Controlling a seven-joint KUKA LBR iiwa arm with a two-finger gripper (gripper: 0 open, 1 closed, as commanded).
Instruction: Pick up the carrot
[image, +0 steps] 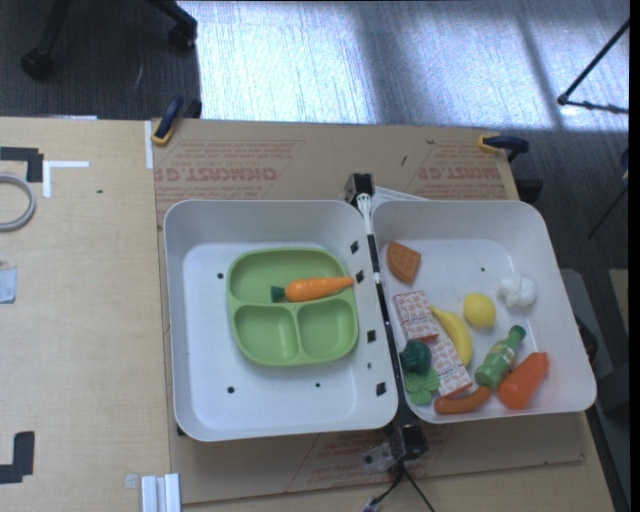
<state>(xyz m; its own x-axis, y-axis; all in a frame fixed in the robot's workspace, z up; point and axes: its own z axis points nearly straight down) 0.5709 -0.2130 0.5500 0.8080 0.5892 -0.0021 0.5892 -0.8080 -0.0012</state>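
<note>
Because the slim orange plastic carrot (318, 288) lay across the top compartment of the green three-part plastic plate (293, 307), a grasp would likely catch the plate's rim or roll the carrot aside. The plate sat in the left white bin (190, 330). Right of the plate, the other white bin (545, 255) held assorted toy food. The gripper's state could not be told.
</note>
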